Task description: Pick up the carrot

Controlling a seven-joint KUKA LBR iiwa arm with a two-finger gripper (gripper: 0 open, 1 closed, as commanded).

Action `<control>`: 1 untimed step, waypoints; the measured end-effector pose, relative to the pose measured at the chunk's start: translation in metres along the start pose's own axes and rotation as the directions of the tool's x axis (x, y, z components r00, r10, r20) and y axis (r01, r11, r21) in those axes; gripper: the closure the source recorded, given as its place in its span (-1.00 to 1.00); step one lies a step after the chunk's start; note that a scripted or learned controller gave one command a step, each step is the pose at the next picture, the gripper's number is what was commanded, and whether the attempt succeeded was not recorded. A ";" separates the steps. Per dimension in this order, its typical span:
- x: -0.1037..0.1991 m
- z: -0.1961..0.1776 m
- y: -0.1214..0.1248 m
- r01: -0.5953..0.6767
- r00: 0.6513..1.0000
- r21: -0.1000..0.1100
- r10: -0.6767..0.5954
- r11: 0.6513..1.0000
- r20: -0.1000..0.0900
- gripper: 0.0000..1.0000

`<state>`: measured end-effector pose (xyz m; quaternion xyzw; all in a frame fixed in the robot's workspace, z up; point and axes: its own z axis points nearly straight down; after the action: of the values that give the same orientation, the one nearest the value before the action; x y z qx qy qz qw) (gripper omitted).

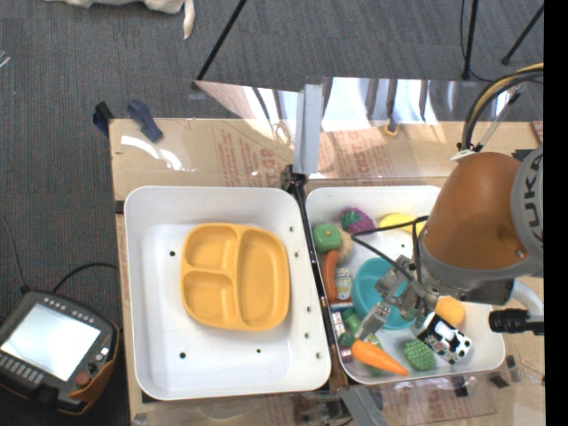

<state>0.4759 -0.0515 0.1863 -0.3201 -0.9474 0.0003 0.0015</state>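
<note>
Carrot (pixel 380 357) lies in the right bin (pixel 390 185), close to its near edge, about halfway between the two near corners; it is orange and shaped like a cone; its fat end points to the bin's left wall and its thin tip points to the near right corner, so it runs almost along the near edge, just a bit slanted.

The gripper (pixel 387 309) hangs over the middle of the same bin, by the near rim of a teal bowl (pixel 371 282); from the gripper, the carrot lies toward the near edge and a little toward the left wall; the two look near each other but not touching, and nothing orange is in the gripper; I cannot tell if it is wide or narrow, and I cannot tell how high it is.

A green bumpy toy (pixel 419 354) sits just beside the carrot's thin tip, and a black and white cow toy (pixel 446 341) is next to that; a second long orange thing (pixel 330 276) lies along the left wall, and it may be mixed up with the carrot; I think the gripper needs to go toward the near edge and squeeze across the carrot's short side.
</note>
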 end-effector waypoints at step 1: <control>0.015 0.000 0.020 0.080 0.997 0.000 -0.080 0.997 -0.001 -1.00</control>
<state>0.4758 -0.0263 0.1861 -0.2819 -0.9594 0.0002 0.0020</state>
